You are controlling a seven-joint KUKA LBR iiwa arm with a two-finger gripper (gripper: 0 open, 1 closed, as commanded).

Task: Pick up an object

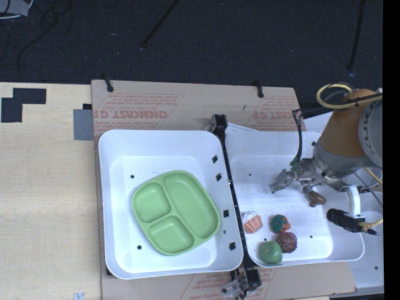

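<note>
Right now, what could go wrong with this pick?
1. The four small toys sit packed near the right bin's front wall, so a descent may nudge neighbours or hit the wall.
2. The gripper hovers off to one side of the toys, so closing there would likely grab nothing.

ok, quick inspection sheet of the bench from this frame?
Surface: two white bins side by side on a cardboard sheet over a light wood bench.
Left bin: holds a green three-part tray, tilted.
Right bin: small items clustered at its near edge: pink-white piece, red-green ball, dark red ball, green ball.
Clutter: brown bit beside the gripper.
Gripper: low over the right bin, back from the cluster; nothing seen between its fingers, open or shut unclear.
Cables: yellow loop at the arm; dark leads on the floor.
Surroundings: dark floor beyond the bench.
</note>
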